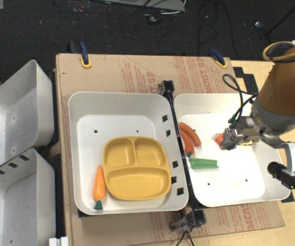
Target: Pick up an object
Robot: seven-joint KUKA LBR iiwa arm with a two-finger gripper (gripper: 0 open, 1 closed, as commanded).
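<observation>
Tool (225,140) hangs low in the right bin (250,188), right of centre frame; something small and orange-red sits at its tip, grip unclear.

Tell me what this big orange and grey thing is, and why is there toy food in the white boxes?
That is a robot arm. The picture comes from a camera fixed above the bench, looking down at a slant, and the arm reaches in from the right. At its tip is a pincer for grabbing things. Its job is to pick something up.

Two shallow white bins sit side by side. The left bin holds a yellow plate with three sections, and a toy carrot lies beside it. The right bin holds two sausages and a green bean.

The pincer hangs over the right bin, next to a small red thing. I cannot tell whether it is holding anything.
</observation>
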